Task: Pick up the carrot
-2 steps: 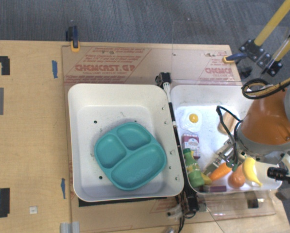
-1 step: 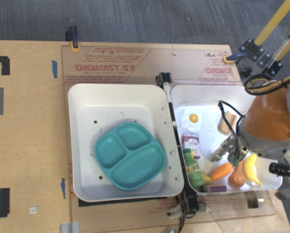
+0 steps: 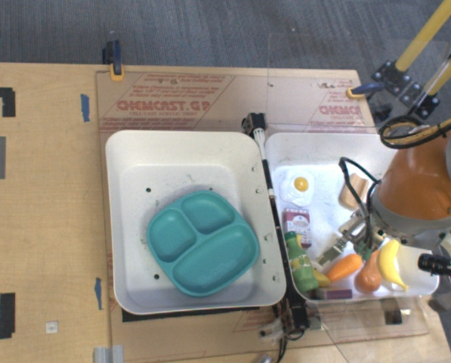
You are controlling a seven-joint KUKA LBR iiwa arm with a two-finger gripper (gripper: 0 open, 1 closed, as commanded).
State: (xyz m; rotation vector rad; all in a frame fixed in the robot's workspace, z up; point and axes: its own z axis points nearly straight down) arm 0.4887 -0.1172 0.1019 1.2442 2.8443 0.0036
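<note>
The carrot (image 3: 344, 267), near the right bin's (image 3: 323, 157) front wall, looks light, rigid and smooth; its thick middle suits gripping. The end effector (image 3: 353, 233) hovers just above it, and its state cannot be made out.

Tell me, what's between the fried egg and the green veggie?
In the camera view, a small maroon carton lies between the fried egg and the green vegetable.

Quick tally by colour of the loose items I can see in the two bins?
Teal: 1, divided plate
White: 1, fried egg
Maroon: 1, small carton
Green: 1, vegetable
Orange: 2, carrot, rounder piece
Yellow: 1, banana
Total: 7
</note>
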